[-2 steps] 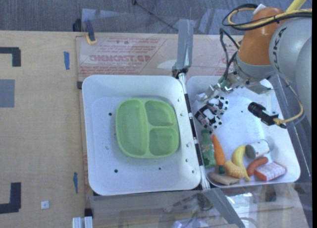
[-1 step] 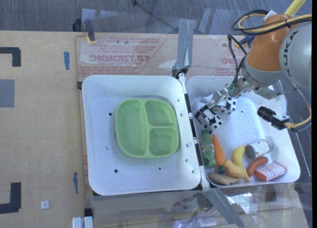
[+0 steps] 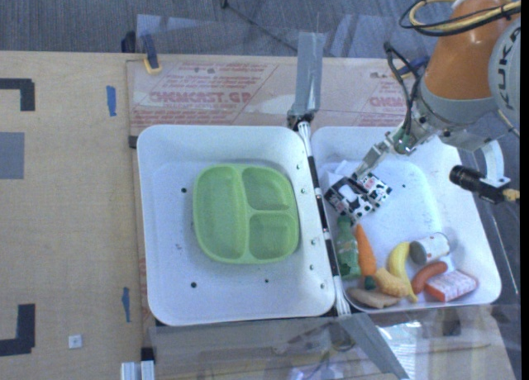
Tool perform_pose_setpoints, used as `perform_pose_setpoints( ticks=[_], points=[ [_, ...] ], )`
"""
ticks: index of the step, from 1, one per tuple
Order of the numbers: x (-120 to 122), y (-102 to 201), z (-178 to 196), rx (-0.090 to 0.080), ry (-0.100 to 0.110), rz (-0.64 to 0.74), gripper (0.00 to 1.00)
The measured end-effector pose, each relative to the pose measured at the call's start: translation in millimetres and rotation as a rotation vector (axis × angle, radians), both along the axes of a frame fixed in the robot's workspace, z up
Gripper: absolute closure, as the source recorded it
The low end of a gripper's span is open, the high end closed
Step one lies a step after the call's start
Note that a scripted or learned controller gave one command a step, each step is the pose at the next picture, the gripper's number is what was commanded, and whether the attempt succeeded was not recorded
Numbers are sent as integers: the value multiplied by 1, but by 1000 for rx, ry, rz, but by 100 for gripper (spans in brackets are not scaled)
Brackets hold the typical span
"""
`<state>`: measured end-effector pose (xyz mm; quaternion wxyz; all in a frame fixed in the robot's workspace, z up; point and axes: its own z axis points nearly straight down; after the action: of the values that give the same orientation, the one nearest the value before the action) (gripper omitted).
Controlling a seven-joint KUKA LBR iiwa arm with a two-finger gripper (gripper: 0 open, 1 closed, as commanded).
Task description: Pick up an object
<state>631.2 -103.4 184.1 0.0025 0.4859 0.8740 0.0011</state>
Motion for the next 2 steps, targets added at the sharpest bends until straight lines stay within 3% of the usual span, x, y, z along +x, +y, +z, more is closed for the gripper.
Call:
perform_pose_setpoints(
  ticks=[1,2],
  points=[
    [-29,-25,-70,-3,-25,124,0],
    [-31,-24,-77,-1,-30,80,0]
  ],
)
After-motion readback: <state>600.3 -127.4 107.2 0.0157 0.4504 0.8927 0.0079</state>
